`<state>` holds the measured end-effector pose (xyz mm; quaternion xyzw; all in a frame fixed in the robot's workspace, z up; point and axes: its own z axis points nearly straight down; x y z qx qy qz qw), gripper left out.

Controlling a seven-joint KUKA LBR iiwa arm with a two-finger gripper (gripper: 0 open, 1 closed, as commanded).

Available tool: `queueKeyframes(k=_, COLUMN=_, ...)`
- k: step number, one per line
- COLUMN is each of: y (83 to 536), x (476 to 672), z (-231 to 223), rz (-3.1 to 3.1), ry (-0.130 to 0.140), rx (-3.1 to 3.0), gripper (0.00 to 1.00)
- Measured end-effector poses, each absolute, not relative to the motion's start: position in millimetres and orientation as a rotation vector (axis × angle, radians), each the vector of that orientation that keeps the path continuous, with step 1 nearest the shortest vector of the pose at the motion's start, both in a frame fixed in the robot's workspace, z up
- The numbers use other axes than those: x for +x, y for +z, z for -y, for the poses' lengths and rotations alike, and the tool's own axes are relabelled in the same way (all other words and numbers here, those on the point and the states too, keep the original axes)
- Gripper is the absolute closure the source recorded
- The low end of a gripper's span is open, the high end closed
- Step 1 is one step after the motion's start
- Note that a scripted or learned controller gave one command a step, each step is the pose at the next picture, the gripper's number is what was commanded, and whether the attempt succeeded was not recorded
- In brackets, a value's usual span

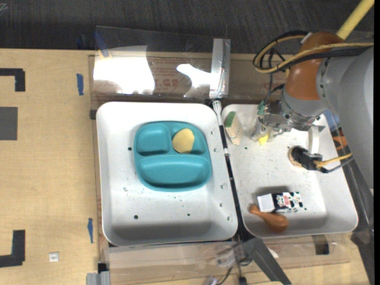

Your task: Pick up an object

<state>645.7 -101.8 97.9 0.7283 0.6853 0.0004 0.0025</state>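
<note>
The hand [270, 126] hangs over the far part of the right bin [261, 174], and whether it is apart or together cannot be told from this angle; nothing is seen clamped in it. The nearest thing is a green-and-tan piece [230, 126], just to the hand's left in the view, close against the wall shared with the left bin [119, 159]; its long axis runs from far to near, green end at the far side, tan end nearer. Well apart from the hand, near the front wall of the right bin, lies a black-and-white box [282, 202], long axis roughly across the view; a brown wooden piece [269, 217] lies just in front of it, thin end to the left, thick end to the right; whether they touch cannot be told. The bin floor between the hand and the box is bare; in the left bin a teal divided plate [172, 171] holds a yellow lump [183, 140] in its far right compartment; the counter [41, 159] stretches leftward.
</note>
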Motion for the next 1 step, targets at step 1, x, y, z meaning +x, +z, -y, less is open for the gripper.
queueKeyframes(k=1, y=190.3, x=669.3, z=28.6, rz=-2.218, ry=0.014, rx=2.217, gripper=1.0)
